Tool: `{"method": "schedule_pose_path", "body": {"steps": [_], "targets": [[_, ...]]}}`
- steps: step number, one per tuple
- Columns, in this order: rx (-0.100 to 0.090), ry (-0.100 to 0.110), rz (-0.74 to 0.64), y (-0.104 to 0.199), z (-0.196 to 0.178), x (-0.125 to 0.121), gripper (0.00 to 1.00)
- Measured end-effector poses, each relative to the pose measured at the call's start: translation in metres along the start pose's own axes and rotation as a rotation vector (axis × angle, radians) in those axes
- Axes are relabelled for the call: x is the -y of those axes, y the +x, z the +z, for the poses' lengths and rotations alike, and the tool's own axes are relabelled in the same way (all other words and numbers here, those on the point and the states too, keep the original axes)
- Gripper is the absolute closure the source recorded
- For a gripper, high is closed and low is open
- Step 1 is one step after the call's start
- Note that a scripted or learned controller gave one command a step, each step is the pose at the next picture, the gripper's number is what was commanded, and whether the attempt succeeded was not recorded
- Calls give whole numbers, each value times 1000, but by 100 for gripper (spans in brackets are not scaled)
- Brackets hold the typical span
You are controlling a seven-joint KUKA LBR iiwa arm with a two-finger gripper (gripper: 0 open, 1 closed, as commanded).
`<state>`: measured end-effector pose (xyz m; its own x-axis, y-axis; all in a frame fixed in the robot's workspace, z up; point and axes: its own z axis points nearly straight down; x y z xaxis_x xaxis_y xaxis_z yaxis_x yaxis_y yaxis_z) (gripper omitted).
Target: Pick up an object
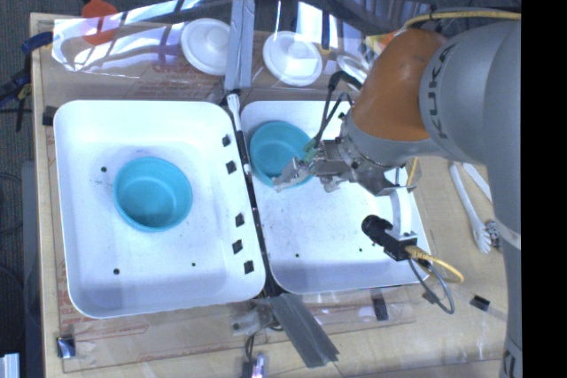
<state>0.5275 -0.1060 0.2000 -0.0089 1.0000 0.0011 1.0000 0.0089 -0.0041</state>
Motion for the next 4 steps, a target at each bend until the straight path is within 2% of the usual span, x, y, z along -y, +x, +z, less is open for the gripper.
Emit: {"method": "schedule_pose_path", "body": {"steps": [1, 2, 3, 4], "targets": [[1, -3, 3, -8, -13, -58, 0], [4, -12, -130, -44, 94, -91, 0], [3, -9, -163, -32, 103, -90, 0], [18, -13, -111, -18, 103, -39, 0]]}}
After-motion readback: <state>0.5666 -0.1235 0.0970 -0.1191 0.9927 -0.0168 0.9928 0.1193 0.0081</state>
